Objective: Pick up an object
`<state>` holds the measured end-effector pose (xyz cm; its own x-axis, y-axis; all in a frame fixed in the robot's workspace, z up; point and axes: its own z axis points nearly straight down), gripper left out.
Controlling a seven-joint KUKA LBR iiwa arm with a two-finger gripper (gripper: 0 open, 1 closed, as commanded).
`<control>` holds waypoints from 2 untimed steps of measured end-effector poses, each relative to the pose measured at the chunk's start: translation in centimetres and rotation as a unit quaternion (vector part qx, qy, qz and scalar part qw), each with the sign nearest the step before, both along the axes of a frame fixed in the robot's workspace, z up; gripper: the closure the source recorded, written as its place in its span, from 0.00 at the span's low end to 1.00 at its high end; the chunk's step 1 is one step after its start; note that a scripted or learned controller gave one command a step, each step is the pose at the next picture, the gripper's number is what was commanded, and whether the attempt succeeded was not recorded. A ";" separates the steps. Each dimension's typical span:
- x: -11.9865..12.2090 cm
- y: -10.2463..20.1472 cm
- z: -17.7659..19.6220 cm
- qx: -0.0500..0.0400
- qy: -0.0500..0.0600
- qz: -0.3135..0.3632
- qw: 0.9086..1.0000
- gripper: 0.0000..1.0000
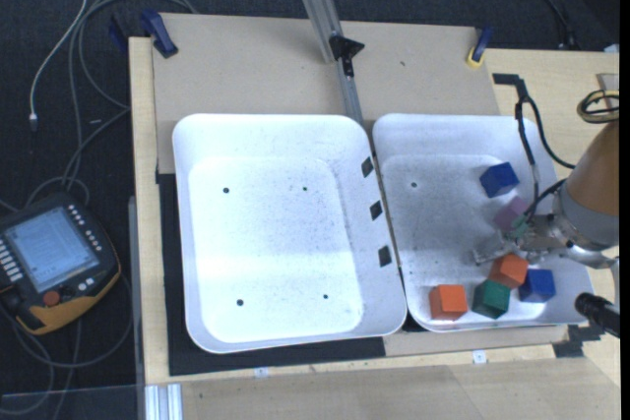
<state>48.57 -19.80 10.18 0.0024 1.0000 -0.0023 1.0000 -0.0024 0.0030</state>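
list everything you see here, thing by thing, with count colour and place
bins: 2, white, side by side on the bench
blue blocks: 2, right bin, one upper, one at the near edge
orange blocks: 2, right bin, near edge
green block: 1, right bin, between the orange ones
pale purple object: 1, right bin, blurred
pendant: 1, grey and orange, floor at left
clamps: 2, blue, bench's far corners
gripper: 1, grey, low over the right bin's blocks

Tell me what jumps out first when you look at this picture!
The bright blocks crowded in the right bin: an orange cube and a green cube near its front edge, an orange block, and a blue cube farther back. The gripper reaches in from the right, low over that cluster.
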 end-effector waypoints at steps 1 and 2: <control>0.5 3.3 3.7 0.001 -0.001 0.003 1.000 0.00; 5.6 -1.7 -0.4 0.000 0.000 0.001 1.000 0.00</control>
<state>54.20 -21.49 9.79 -0.0003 1.0000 -0.0029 1.0000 0.0003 0.0029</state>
